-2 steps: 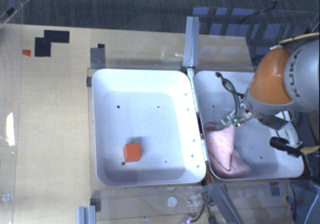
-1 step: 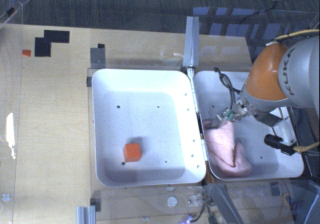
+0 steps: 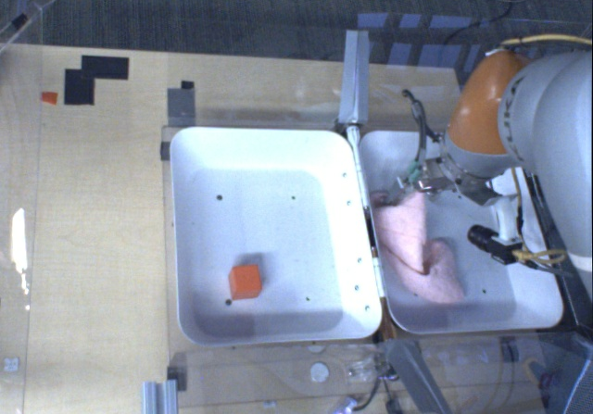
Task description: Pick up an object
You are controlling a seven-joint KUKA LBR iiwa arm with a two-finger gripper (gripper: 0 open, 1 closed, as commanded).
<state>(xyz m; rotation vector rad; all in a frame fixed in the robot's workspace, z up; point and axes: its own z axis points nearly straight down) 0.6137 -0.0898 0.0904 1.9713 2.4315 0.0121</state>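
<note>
1. The grey arm (image 3: 547, 116) with its orange band (image 3: 484, 116) reaches in from the right and hangs over the right bin (image 3: 533, 306).
2. The gripper (image 3: 419, 182) sits low over the upper left part of that bin, right at the top edge of a pink cloth (image 3: 417, 245).
3. How it stands (spread or closed) cannot be told from this angle, nor whether it has hold of the cloth; its tip and the cloth's upper edge meet in the view.
4. The pink cloth lies crumpled along the right bin's left side, running from near the divider down toward the bin's middle.
5. An orange block (image 3: 246, 282) rests on the floor of the left bin (image 3: 269, 148), in its lower left part, well apart from the gripper.
</note>
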